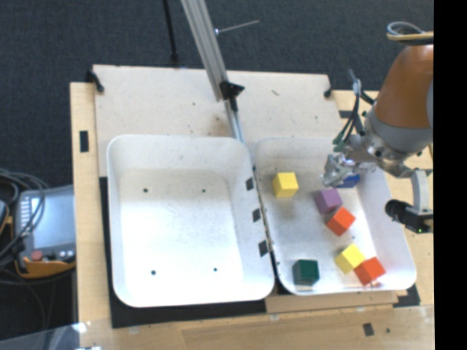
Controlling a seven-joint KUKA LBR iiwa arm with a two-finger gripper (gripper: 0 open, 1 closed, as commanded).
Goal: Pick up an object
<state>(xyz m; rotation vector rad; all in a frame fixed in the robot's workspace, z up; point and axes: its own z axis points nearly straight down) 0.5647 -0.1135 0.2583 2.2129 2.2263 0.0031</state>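
While the arm (405, 93) leans over the right bin (394, 268), its hand (337, 172) hovers just above the purple cube (327, 199); I cannot tell its grip. Yellow (285, 184), orange (340, 221) and green (306, 271) cubes lie nearby.

The gripper (337, 168) hangs over the right bin (398, 239) near its far edge, just beside a purple cube (327, 199). Yellow cubes, orange cubes and a green cube (306, 271) lie scattered there.
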